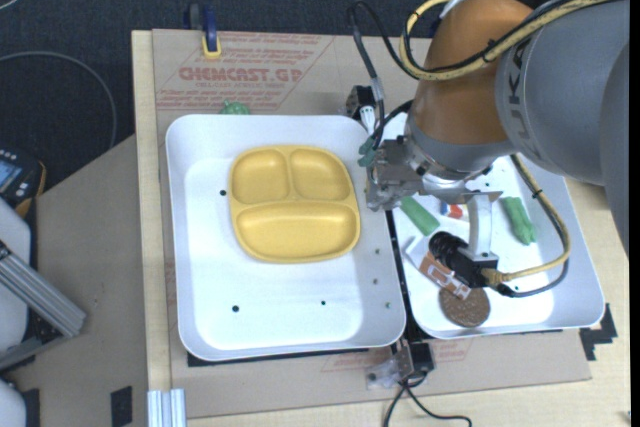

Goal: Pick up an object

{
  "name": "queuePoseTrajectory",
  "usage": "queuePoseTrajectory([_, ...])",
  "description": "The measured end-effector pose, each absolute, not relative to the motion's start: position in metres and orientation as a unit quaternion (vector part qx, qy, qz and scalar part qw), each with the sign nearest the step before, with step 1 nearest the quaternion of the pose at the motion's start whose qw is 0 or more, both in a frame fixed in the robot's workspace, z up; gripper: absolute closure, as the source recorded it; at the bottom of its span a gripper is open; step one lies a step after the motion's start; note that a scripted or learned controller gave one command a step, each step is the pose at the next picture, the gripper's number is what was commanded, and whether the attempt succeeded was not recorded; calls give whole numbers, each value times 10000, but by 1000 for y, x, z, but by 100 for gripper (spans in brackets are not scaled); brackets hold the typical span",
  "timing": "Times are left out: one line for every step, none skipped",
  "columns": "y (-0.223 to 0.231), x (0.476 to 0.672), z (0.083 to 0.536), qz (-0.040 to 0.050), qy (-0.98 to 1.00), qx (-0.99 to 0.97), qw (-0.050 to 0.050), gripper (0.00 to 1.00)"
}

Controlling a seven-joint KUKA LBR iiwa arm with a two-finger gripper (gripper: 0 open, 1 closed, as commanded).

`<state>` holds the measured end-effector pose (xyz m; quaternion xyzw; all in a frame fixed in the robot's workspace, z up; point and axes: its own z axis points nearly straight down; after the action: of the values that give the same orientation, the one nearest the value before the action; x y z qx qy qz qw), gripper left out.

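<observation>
Objects for picking lie in the right bin (575, 310): a green piece (518, 218), a brown disc (466, 307) and other small items under the arm. Its hand (385, 177) hangs over the bins' shared edge, grip state hidden. A yellow divided plate (295, 203) fills the left bin (200, 315)

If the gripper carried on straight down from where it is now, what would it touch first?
Probably the right bin near its left wall, by the green object. The gripper points down there, though depth is unclear and the wrist hides what lies directly beneath.
</observation>
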<state>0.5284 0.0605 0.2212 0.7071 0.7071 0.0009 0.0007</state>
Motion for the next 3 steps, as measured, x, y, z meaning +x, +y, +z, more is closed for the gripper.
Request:
queuePoseTrajectory([111, 495, 196, -18, 7089, 7053, -34, 100])
queuePoseTrajectory([121, 546, 323, 74, 7081, 7061, 50, 100])
queuePoseTrajectory([169, 477, 338, -1, 7101, 7041, -24, 100])
